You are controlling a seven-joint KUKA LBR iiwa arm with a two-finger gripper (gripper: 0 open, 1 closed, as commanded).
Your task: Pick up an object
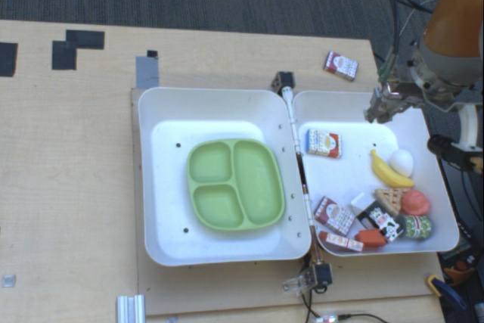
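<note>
The right bin (446,238) holds several small toys: a white and orange carton (324,142), a yellow banana (389,171), a white egg (401,160), a red tomato-like piece (415,202), a green can (416,227), a brown carton (333,215) and a black and white box (380,220). My gripper (380,107) hangs above the far edge of the right bin, apart from all the toys, with nothing seen in it. Its fingertips are too small and dark to read.
The left bin (162,163) holds a green three-compartment plate (234,184). A small red and white carton (341,65) lies on the bench beyond the right bin. A black clamp (284,80) sits between the bins at the far edge. Cables hang at the right.
</note>
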